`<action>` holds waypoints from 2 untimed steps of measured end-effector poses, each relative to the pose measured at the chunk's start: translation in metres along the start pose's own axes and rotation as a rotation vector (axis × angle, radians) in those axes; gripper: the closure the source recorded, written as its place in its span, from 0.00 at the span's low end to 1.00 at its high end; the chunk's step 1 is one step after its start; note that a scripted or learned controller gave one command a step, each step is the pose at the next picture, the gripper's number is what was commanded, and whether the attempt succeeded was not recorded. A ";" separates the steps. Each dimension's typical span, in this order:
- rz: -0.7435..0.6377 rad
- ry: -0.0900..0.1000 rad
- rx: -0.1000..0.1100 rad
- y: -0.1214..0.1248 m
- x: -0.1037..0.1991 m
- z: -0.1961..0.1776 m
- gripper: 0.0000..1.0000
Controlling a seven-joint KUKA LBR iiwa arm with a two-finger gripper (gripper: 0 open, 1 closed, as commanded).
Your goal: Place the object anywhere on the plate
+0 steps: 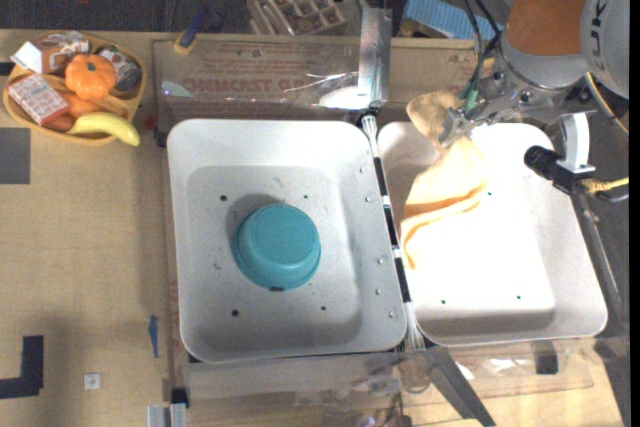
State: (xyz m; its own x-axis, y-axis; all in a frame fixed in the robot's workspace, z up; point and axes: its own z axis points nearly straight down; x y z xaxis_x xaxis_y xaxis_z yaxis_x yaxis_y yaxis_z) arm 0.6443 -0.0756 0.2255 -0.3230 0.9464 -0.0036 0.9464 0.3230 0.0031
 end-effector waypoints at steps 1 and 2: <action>-0.403 0.002 -0.001 0.024 0.056 -0.003 1.00; -0.803 0.001 -0.004 0.049 0.110 0.001 1.00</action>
State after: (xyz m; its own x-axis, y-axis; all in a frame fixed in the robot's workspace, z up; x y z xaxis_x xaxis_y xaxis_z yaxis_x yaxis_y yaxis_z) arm 0.6554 0.0443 0.2240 -0.9054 0.4245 -0.0055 0.4245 0.9054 0.0035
